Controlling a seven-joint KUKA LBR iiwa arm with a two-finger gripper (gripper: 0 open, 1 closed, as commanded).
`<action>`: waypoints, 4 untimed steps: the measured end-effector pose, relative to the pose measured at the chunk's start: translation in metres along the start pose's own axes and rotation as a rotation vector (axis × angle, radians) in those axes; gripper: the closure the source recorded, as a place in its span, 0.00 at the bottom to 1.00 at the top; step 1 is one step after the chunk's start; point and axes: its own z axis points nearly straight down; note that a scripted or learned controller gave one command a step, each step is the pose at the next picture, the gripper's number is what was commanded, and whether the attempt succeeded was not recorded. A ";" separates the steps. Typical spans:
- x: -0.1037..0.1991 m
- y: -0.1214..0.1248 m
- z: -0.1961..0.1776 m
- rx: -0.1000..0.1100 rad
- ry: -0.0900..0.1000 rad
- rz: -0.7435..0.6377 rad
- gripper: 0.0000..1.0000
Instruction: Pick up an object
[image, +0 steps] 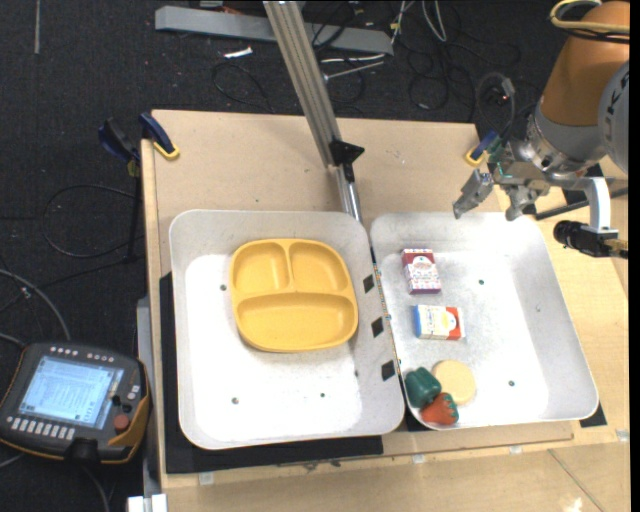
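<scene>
We see the gripper (490, 197) above the right bin's (560, 330) far edge, fingers spread, holding nothing; maroon box (421, 271), white box (438, 322), tan disc (455, 379) and pepper toy (430, 396) lie inside; yellow tray (294, 295) left.

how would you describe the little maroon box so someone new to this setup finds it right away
Start at the right-hand white bin, the one without the yellow divided plate. Along that bin's left side, small items run in a line from far to near; the maroon box is the farthest, just above the white and blue box. It is the only dark red carton, with a pale label on its face.
</scene>
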 end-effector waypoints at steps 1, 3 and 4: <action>0.000 0.000 0.000 0.000 0.000 0.000 0.00; 0.000 -0.002 0.088 0.004 0.000 0.003 0.00; 0.001 0.000 0.135 -0.004 0.002 0.001 0.00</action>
